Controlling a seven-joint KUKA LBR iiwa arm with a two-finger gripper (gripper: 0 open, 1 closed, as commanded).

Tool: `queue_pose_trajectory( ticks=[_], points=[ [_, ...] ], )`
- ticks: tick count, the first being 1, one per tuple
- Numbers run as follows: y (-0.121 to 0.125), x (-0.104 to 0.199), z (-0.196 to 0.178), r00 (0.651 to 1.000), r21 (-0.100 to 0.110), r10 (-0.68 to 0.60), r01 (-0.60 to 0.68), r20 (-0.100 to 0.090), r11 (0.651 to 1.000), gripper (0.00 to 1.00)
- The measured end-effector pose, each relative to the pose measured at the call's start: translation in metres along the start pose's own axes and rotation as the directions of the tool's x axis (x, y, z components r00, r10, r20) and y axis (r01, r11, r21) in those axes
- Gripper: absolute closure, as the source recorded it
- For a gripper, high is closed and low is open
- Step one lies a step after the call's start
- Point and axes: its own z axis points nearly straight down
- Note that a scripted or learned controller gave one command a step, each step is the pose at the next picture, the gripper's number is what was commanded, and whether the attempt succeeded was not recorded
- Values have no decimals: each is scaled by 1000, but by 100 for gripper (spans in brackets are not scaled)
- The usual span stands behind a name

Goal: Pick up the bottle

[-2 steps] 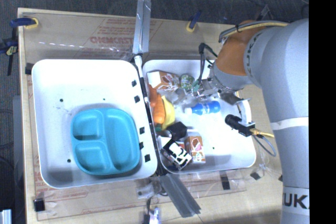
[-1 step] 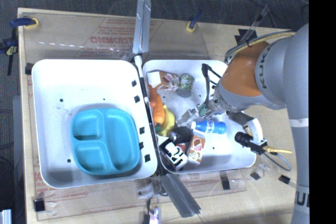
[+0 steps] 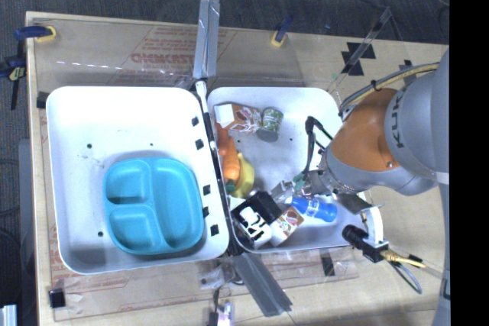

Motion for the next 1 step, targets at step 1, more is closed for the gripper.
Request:
queue_pose_trajectory(
  ticks=[1],
  points=[
    [-12,1,-1,991,-3,-136,136,3,991,0]
  ],
)
